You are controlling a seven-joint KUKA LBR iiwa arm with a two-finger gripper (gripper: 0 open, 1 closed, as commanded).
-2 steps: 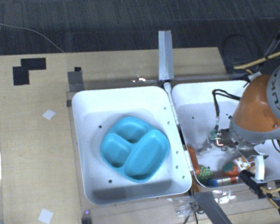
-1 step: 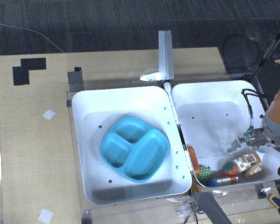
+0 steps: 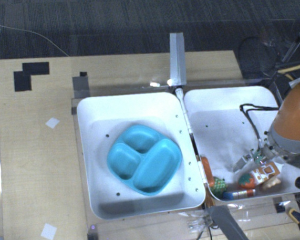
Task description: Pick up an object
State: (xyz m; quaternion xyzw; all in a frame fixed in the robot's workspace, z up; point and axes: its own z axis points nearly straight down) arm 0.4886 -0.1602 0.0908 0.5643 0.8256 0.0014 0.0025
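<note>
Several small objects (image 3: 251, 182) crowd the near edge of the right bin (image 3: 218, 115), and the jaws (image 3: 253, 159) hang low just above them, which suggests a grasp is being lined up on that pile. Whether the jaws are spread or pinching anything I cannot tell; glare and clutter hide them. An orange piece (image 3: 206, 168) lies against the divider. Beyond, the left bin (image 3: 97, 148) holds a blue divided tray (image 3: 144, 158) on the worktop (image 3: 33, 165).

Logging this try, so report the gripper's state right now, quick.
Gripper: low in the right bin, over the pile of small items. Open or closed cannot be told, nor whether it holds anything.
</note>
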